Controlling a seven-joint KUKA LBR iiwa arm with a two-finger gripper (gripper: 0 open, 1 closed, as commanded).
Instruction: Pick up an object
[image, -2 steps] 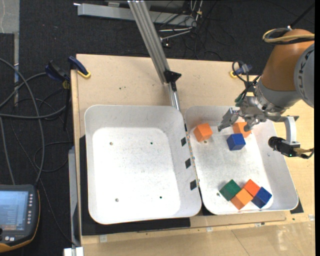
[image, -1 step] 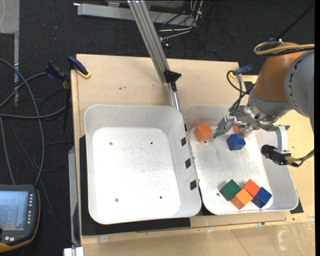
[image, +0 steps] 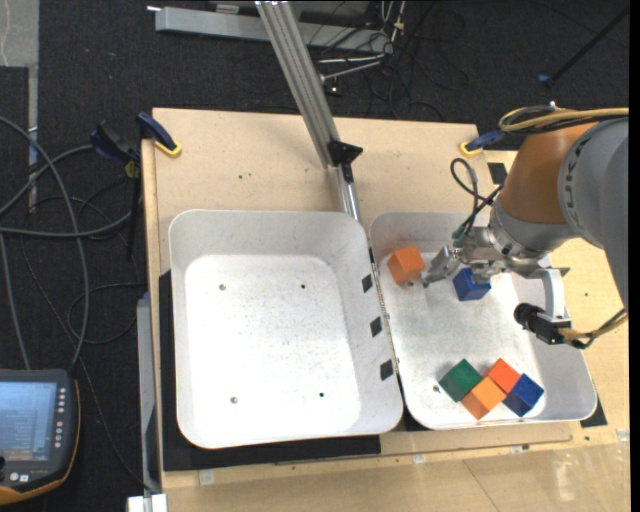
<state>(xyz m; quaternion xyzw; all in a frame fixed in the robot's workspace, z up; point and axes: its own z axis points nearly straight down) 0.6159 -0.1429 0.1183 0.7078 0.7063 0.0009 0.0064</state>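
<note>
My gripper (image: 457, 271) is low over the back of the right bin (image: 575, 385), reaching in from the right, and it is open. One grey finger (image: 437, 268) points down between an orange cube (image: 405, 265) on its left and a blue cube (image: 470, 287) on its right. The blue cube lies partly under the gripper body, and I see nothing clamped between the fingers. At the bin's front sit a green cube (image: 460, 380), an orange cube (image: 485, 398), a red-orange cube (image: 504, 376) and another blue cube (image: 524, 394), packed close together.
The left bin (image: 200, 240) stands beside the right one, and their rims meet near the middle. A slanted metal rail (image: 305, 85) comes down from the back toward the bins' junction. Cables and a black fitting (image: 535, 320) hang off the wrist.
</note>
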